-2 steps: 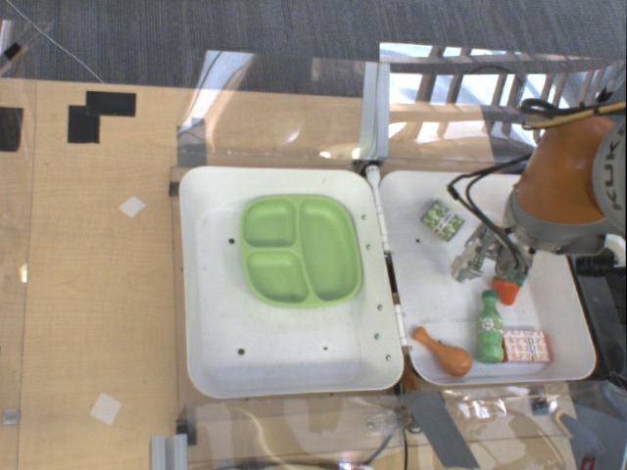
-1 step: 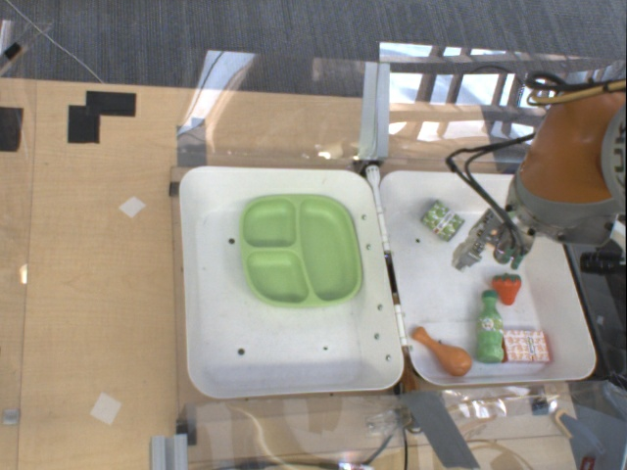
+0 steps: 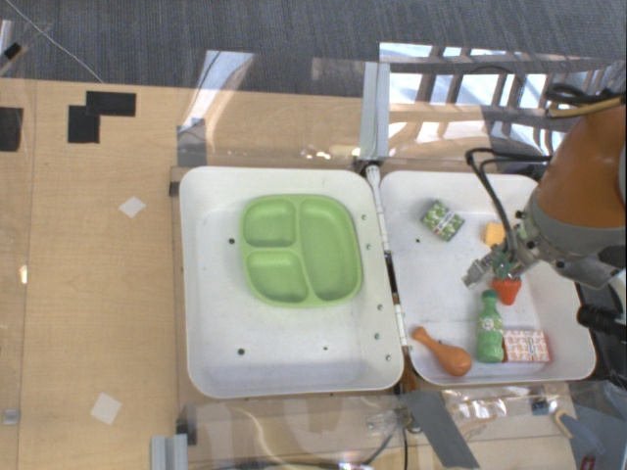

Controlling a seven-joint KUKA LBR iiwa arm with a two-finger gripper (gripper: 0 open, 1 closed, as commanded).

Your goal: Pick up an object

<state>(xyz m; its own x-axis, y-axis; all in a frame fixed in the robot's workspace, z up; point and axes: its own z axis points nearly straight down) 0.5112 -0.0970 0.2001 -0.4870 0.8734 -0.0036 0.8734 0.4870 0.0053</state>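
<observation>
two white bins sit side by side on the counter (image 3: 88, 292). landmark for these notes: the green divided plate (image 3: 300, 250), lying flat near the middle of the left bin (image 3: 211, 360).

right bin (image 3: 421, 272), to the right of the plate across the divider, carries all the small things. a small green-and-white patterned block (image 3: 442, 219) lies right of the plate, toward its upper edge level. further right of that, a yellow-orange piece (image 3: 496, 233), partly tucked under the arm's cabling. down and right of the plate, near the bin's front edge, an orange-brown drumstick-shaped toy (image 3: 443, 352) lies at a slant. just right of it a green bottle (image 3: 490, 329) lies with its neck pointing away from the front edge. touching or nearly touching the bottle's lower right side, a pink-and-white patterned packet (image 3: 527, 347) lies flat.

arm (image 3: 588, 184) comes in from the far right of the plate, grey with a broad orange section, black cables looping above the wrist. hand (image 3: 502, 267) sits low over the right bin, right of the plate at about its lower-edge level. a small red-orange object with a green top (image 3: 506, 287) sits directly under the hand's tip, just above the bottle's neck. it appears to be at or between the fingers, but the fingers are small and cluttered from this angle; cannot tell how far apart they stand or whether they grip it.

the bottle lies immediately below the hand; the yellow-orange piece just above it; the patterned block up and to its left.
</observation>
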